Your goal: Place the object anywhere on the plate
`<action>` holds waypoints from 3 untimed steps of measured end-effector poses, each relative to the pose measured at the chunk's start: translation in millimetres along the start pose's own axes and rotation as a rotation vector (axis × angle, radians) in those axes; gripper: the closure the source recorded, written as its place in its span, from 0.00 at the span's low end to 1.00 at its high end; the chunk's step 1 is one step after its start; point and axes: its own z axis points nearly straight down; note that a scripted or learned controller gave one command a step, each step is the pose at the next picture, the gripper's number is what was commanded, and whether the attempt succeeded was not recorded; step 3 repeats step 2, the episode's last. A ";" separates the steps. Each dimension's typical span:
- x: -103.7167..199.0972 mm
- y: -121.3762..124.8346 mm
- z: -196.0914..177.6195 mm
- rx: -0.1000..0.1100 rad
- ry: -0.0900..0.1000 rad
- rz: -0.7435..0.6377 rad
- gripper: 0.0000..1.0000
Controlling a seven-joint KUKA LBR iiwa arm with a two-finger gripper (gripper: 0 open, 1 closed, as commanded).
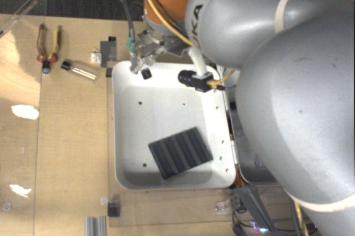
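While the arm (249,24) reads "KU", the pincer (138,65), its spread unclear, hovers over the bin (127,118) holding a dark ribbed plate (180,152).

The hand (138,65) hangs over the white bin's (127,118) far corner (dark ribbed plate (180,152) nearer).
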 end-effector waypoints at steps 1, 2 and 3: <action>0.2 1.3 -11.8 -0.005 -0.001 -0.003 1.00; 0.3 2.4 -23.4 -0.009 -0.003 -0.006 1.00; 0.3 2.4 -23.4 -0.009 -0.003 -0.006 1.00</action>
